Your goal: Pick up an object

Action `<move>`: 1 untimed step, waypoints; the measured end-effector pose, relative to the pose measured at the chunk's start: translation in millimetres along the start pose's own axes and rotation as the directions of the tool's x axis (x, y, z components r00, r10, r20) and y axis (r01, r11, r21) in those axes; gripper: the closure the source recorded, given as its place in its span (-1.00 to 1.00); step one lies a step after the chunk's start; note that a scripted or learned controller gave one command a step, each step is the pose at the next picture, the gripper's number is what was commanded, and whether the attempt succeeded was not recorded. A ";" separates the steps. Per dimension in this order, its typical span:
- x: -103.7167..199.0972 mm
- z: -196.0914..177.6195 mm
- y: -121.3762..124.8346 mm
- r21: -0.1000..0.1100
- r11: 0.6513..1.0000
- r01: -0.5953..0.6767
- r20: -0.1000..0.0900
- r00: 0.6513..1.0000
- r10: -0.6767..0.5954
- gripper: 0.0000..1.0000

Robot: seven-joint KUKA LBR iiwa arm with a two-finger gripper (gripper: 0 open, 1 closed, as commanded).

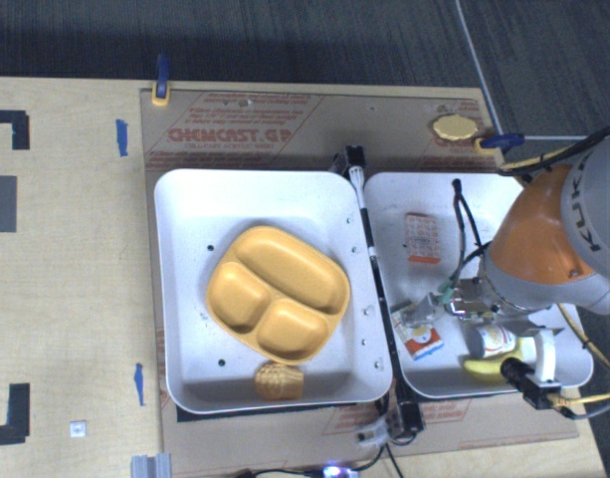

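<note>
Fingers of the gripper (462, 307) are hidden under the wrist, so whether they are spread or closed I cannot tell. They hang low in the right bin (424, 192), among a small clutter. At about four o'clock from them, close by, lies a yellow banana (481, 368), smooth and curved, its long axis running nine to three. A small carton (421, 342) sits at seven o'clock. The left bin (175, 267) holds a glossy yellow divided tray (277, 292), well apart at nine o'clock.

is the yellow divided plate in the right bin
No, the yellow divided plate lies in the left bin, beside a small tan object.
</note>
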State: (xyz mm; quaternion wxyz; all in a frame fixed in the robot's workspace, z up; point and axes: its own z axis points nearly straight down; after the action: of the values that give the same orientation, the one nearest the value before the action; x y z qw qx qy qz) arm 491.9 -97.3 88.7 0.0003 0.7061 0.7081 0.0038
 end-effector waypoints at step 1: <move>2.5 -0.9 -6.7 -0.012 1.000 -0.004 0.007 1.000 0.004 -1.00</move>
State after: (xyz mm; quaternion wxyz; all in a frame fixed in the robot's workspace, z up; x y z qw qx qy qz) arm 485.2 -94.8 89.6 0.0072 0.7074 0.7068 0.0056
